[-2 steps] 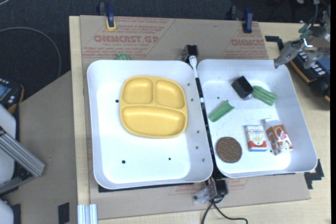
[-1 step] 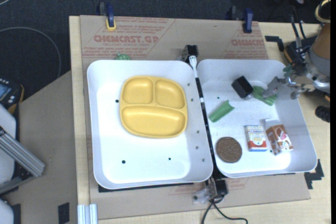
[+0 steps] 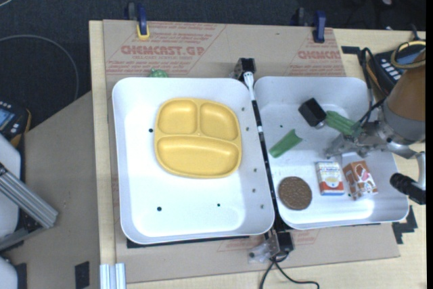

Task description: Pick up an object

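Hand [image 3: 342, 143] low in right bin [image 3: 284, 88], finger state cannot be told; beside it green block [image 3: 339, 122], black block [image 3: 312, 112], two small cartons [image 3: 330, 179]; yellow divided plate [image 3: 198, 137] in left bin [image 3: 135, 166]

Glossy yellow plastic tray [image 3: 198, 137] in smooth white plastic bin [image 3: 135, 166].

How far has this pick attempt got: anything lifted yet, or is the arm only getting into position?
Nothing looks lifted. The gripper is low in the right bin, between the green piece and the small white-and-red carton; no object shows between its fingers. The brown disc, black block and other items lie in the bin. Grasping and lifting remain.
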Action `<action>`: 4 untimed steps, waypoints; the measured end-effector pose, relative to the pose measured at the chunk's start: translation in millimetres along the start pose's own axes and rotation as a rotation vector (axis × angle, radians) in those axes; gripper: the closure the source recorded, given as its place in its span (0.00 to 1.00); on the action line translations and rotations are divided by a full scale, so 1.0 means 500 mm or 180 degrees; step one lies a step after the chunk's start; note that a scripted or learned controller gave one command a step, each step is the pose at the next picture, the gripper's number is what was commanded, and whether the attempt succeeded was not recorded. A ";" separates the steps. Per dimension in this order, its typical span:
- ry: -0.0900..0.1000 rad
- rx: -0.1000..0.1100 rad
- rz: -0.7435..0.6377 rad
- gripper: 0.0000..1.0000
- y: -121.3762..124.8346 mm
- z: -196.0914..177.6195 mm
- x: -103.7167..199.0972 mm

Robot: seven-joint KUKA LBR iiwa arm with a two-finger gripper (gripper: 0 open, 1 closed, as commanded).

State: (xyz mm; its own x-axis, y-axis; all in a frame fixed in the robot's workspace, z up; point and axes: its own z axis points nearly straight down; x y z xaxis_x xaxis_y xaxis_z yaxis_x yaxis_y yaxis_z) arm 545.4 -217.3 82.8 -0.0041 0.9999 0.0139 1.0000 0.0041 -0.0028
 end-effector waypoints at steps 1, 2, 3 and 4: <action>-0.0010 0.0001 0.0006 0.00 -0.121 -0.004 -0.004; -0.0016 -0.0013 -0.0014 0.00 0.082 -0.003 0.002; 0.0001 0.0382 -0.0046 0.00 0.195 0.009 0.015; -0.0047 0.0304 0.0003 0.00 0.180 0.011 0.050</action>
State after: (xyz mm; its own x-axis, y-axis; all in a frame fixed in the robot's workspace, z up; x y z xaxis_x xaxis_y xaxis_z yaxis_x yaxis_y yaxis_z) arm 635.4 -191.8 77.3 -0.0040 1.0000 -0.0010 0.9952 0.0039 -0.0980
